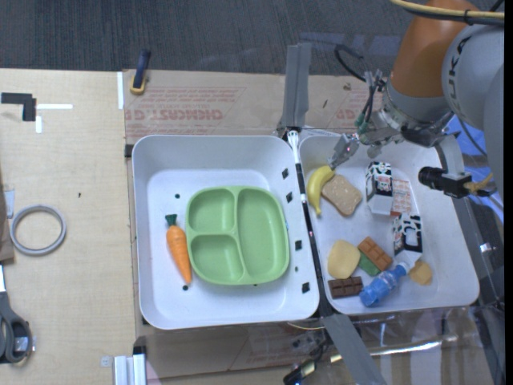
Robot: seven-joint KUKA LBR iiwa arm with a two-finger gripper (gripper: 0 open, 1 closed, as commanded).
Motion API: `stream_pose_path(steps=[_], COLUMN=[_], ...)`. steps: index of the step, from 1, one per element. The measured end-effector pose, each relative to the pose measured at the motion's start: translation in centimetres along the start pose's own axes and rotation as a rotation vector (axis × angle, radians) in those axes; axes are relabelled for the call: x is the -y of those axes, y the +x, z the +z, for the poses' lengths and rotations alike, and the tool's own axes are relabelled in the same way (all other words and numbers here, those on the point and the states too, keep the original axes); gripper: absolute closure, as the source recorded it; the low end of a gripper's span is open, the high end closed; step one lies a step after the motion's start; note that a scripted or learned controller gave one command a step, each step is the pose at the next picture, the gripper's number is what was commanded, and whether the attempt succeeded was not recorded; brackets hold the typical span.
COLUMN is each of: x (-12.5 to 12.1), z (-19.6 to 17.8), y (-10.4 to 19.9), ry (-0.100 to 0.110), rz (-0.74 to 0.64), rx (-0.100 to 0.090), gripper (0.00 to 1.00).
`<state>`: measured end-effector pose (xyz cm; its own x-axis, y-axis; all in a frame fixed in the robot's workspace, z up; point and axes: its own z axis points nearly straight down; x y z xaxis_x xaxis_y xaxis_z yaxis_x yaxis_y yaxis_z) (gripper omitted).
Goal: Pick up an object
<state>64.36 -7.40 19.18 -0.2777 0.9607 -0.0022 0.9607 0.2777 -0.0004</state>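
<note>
Two shallow white bins sit side by side, and the right bin (461, 263) is the busy one. The two-finger gripper (346, 148) hangs over that bin's back left corner, fingers a little apart with nothing between them, so it's holding nothing right now.

Nearest thing to it is the yellow curved toy banana (317, 186), lying just below the gripper along the left wall and touching the tan toast-shaped slice (343, 195). My guess is it's light hollow plastic, stiff and a bit slick, so pinching across the thick middle looks safest; the tapered ends would probably squirt out.

Room is the tricky part. The banana hugs the divider between the bins, so the finger on that side has barely any gap, and the toast crowds the other side. Coming straight down with the jaws lined up across the banana's width seems like the cleanest shot.

Further right, two small white cartons (380, 184) stand near the middle, with a blue plastic bottle (380, 287) and brown blocks toward the front. The left bin (148, 239) has a green divided plate (238, 235) and an orange toy carrot (179, 251) just beside it, well apart from the gripper.
</note>
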Motion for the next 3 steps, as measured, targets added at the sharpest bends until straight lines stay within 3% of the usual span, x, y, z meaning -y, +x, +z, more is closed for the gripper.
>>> stream_pose_path(steps=[1,2,3], x=[-0.2,-0.4,-0.5], z=[9.1,9.9,10.0], y=[-3.4,-3.5,-2.1], ry=[0.000,0.011,0.004], rz=[-0.083,0.339,0.904], rx=[-0.001,-0.004,-0.001], gripper=[0.00,0.00,0.00])
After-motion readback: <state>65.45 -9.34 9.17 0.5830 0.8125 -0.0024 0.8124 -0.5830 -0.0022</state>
